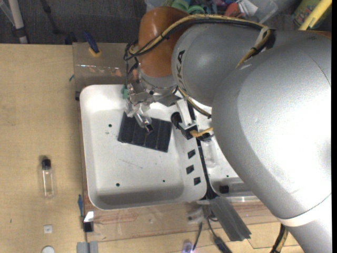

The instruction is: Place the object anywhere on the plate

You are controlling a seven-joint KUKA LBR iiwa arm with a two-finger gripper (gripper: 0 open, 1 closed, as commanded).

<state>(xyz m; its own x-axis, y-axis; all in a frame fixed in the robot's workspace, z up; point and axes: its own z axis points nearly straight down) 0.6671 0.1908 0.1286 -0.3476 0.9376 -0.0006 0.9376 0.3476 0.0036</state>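
Gripper (141,115) hung low over the black plate (146,134) in the left bin (105,157), likely for placing; finger state unclear, object itself couldn't be made out.

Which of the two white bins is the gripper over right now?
The left bin, the one holding the black plate. The gripper hangs above that plate's upper edge, while the right bin lies mostly hidden under the grey arm.
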